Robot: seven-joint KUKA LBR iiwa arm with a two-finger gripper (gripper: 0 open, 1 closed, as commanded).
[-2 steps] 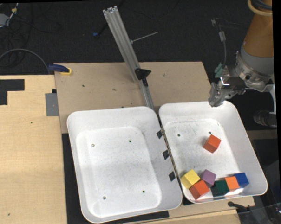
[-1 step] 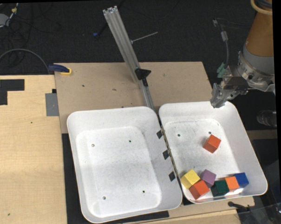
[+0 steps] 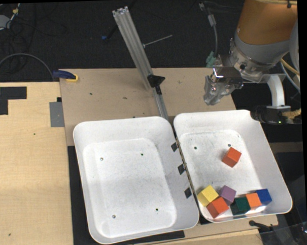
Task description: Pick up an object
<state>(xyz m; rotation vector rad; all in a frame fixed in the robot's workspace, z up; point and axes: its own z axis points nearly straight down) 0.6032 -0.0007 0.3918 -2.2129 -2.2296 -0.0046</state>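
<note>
tabletop [image 3: 33,150]: pale wood panel with black and grey patches at its left; a small blue-and-yellow item [image 3: 66,75] lies at the far edge of the brown board. No print on any of it that can be read.

left bin [image 3: 93,132]: white, shallow, speckled with grey; only a few small dark dots on its floor.

metal rail [image 3: 138,54]: a slanted silver bar that runs down to the seam between the two bins.

right bin [image 3: 261,140]: white, holding all the cubes.

cluster at the near edge: yellow cube [image 3: 208,195], red cube [image 3: 217,207], purple cube [image 3: 227,193], green cube [image 3: 240,205], orange cube [image 3: 254,200] and blue cube [image 3: 264,196], packed close, several touching their neighbours.

lone orange-red cube [image 3: 231,157]: apart from the cluster, in the middle of the right bin, tilted on the floor.

gripper [image 3: 213,94]: hangs above the far rim of the right bin, beyond the cubes and well apart from them.

jaws: too dark and blurred to say whether they are parted or closed; nothing can be made out between them.

progress: judged at the start. No cube is lifted and all seven rest in the right bin. Left to do: come down over a cube, close on it, raise it. The lone cube looks the easiest, with free space on every side.

writing: no brand, label or lettering is legible on the cubes, the bins or the arm.
</note>
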